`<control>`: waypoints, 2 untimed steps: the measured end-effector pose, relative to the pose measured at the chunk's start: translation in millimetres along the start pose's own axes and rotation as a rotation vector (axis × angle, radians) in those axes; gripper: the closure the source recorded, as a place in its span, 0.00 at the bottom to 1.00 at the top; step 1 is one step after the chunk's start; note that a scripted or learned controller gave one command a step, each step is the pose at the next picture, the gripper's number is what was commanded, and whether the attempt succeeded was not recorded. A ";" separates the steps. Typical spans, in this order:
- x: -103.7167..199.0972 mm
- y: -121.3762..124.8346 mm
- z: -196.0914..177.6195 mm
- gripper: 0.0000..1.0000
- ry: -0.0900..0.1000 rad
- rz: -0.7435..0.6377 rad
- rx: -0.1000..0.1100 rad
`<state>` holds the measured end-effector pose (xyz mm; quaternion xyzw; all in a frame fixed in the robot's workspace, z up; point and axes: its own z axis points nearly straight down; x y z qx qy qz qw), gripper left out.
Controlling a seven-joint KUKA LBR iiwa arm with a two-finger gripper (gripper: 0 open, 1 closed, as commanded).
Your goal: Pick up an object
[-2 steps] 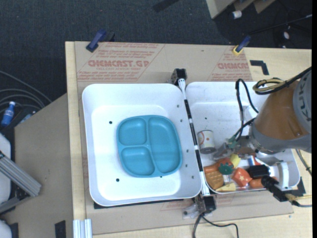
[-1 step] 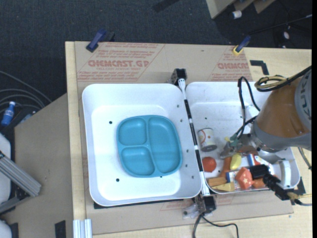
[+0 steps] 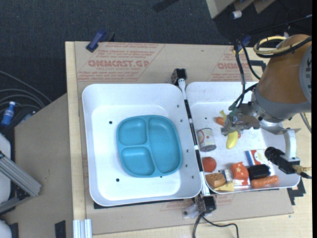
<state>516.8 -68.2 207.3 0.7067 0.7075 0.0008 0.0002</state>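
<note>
Orange plastic sausage [image 3: 264, 182] is being shown lying in the right white bin [image 3: 208, 95]; jaw state cannot be told above the yellow banana [image 3: 232, 140].

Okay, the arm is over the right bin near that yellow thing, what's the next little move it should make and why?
Probably a short straight drop onto the banana. The gripper sits right above the top end of it in the right bin, and nothing shows between its fingers. The can lies apart to the left, so the banana looks like the nearest free pick.
</note>
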 end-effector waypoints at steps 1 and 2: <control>46.2 -5.2 -48.8 1.00 0.000 0.000 0.001; 76.0 -22.3 -60.1 1.00 0.000 0.000 0.004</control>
